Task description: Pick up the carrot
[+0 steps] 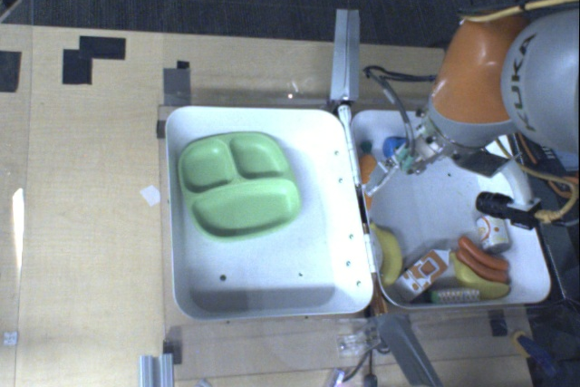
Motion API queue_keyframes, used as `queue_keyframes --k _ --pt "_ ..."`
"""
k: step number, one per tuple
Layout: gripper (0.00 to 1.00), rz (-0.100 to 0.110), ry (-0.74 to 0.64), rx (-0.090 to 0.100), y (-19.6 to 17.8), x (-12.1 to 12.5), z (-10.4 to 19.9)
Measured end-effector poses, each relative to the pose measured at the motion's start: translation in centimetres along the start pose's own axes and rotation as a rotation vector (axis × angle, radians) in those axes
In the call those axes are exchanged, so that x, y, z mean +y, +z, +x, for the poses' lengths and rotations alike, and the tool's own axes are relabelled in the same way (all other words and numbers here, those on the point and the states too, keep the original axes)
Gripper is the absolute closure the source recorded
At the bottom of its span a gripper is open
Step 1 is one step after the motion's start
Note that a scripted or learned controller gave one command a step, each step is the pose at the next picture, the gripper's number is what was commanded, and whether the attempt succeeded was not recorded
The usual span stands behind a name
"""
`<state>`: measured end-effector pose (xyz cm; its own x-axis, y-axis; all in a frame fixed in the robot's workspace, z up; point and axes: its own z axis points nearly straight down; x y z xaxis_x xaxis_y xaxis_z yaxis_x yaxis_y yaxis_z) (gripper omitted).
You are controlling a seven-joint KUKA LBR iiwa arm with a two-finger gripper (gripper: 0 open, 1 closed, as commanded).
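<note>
Camera view: looks down at a slant on the bench (82,195) and both white bins.
Arm: the grey arm (530,77) with its orange band comes in from the right. It is bent over the back of the right bin (439,204), and the wrist slants down and to the left.
Gripper: the gripper (400,162) is low over the back-left part of the right bin, pointing towards that bin's left wall. Whether it is wide or narrow I cannot tell. Nothing can be seen held in it.
Carrot: the carrot (366,168) is an orange shape lying against the left wall of the right bin, at the back, just beside the gripper. Whether the two touch I cannot tell.
Blue thing: a small blue object (393,145) lies just behind the gripper. It is too small to name.
Front of right bin: a banana (391,254) lies along the left wall. A small printed carton (424,273) is beside it, and a dark bar (458,295) lies at the front wall.
Front-right corner: red sausages (483,256) lie on a yellow fruit (480,284), with a small can (494,236) just behind them.
Left bin: the left bin (272,281) holds a green divided plate (240,186) in its back half, well apart from the gripper.
</note>
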<state>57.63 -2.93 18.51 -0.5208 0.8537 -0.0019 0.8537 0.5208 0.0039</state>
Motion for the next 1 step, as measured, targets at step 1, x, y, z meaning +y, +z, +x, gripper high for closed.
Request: queue_keyframes --k 1 --pt "0.0 -0.002 0.175 -0.002 -0.88 2.73 1.3"
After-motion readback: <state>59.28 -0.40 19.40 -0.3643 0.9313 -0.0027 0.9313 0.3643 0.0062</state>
